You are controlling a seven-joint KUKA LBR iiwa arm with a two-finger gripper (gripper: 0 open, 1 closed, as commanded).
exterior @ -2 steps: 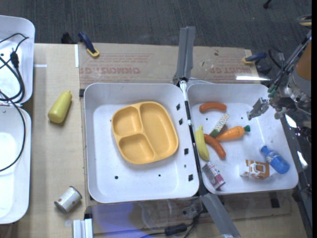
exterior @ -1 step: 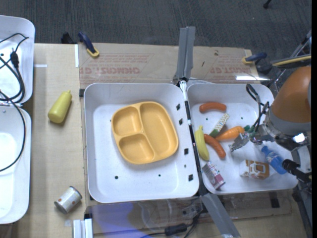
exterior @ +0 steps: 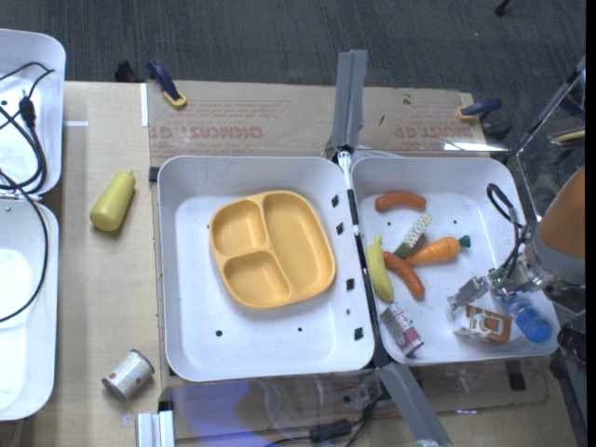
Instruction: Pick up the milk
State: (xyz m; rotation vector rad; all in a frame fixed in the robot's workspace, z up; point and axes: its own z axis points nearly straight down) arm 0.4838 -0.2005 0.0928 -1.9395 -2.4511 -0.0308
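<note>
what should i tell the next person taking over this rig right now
Gripper: low in the right bin, near its right wall; whether it is open or shut cannot be told.
Milk: the small carton lies flat on the bin floor just below the gripper, beside a blue object. It is not between the fingers.
Nearby: carrot, two sausages, banana, another small carton at the bin's lower left. Yellow divided plate in the left bin.
Done: arm is at the milk.
Left: grasp and lift.
</note>
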